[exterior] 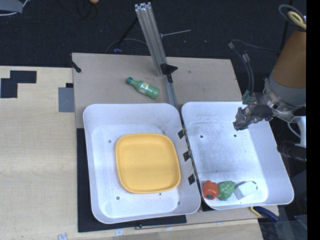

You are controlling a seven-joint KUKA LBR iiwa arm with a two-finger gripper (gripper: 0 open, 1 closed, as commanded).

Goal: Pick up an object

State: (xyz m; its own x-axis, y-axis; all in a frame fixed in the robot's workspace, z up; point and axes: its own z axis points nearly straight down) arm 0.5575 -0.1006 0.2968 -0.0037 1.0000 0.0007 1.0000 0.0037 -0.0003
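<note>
Bench stock, as it lies:

- Left bin (pixel 95 119): one yellow plate (pixel 147 162), lying flat near the middle.
- Right bin (pixel 280 176): three small items bunched in the near corner: a red piece (pixel 210 189) on the left, a green piece (pixel 226 189) touching it, and a white piece (pixel 245 189) just to the right of that. The rest of the bin floor is bare.
- Bench top beyond the bins: a green bottle (pixel 143 87) on its side, with a slanted aluminium rail (pixel 154 36) just right of it.
- Gripper (pixel 241 121): over the far right part of the right bin, well apart from the three items; whether it is spread or pressed together cannot be told at this size (it shows as a dark blur), and nothing is seen pinched in it.

Step in hand, as judged: the approach, with no object yet taken. Candidates for the pick are the three pieces in the near corner. To do it well, the arm should travel toward the near edge and come down from above on one piece alone. The white piece looks the best choice, since it stands slightly clear of its neighbours. The red and green pieces touch, so a descent between them risks pushing both aside. The bin wall lies close on the near side; lining the grasp up along that wall would likely spare a collision
</note>
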